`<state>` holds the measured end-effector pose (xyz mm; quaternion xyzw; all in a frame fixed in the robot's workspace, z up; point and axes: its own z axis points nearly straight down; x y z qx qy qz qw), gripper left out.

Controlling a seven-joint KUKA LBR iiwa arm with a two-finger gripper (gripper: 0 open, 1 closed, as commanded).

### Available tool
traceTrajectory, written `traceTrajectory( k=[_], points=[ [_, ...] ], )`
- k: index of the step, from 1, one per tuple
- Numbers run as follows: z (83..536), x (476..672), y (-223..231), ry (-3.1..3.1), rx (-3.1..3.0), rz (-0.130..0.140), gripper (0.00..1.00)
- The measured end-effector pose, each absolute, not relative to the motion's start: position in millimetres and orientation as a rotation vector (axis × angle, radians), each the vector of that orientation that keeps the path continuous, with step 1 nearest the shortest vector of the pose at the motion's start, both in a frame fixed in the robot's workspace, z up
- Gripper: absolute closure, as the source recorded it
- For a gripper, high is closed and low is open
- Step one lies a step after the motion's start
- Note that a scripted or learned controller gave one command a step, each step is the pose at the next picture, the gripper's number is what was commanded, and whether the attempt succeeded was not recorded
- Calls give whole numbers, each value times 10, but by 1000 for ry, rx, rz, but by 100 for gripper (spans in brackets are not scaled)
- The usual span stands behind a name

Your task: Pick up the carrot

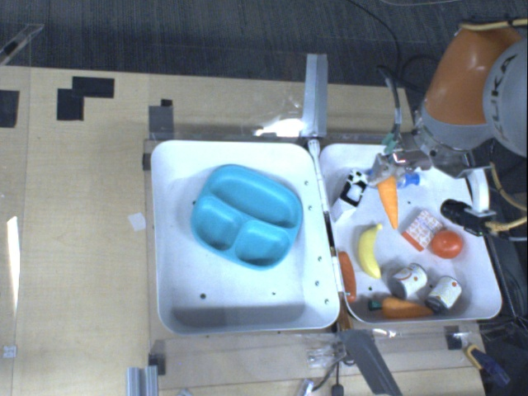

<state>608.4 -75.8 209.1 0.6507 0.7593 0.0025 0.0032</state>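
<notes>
Orange and tapered, your carrot (388, 201) hangs point-down in the right bin (487, 291), its wide end gripped between the fingers of the gripper (393, 170) near the bin's far edge. Just below it lies a banana (369, 251). The left bin (169, 221) carries a blue divided tray (246, 215).

No legible text, label, brand or number was found. A patterned print was noted on the small packet (419, 229) in the right bin (493, 299) — too blurred to be read.
</notes>
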Motion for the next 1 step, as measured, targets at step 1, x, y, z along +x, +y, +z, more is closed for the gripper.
traceTrajectory(
  k=[1],
  points=[
    [2508,6052,-819,2117,2313,7,100]
  ],
)
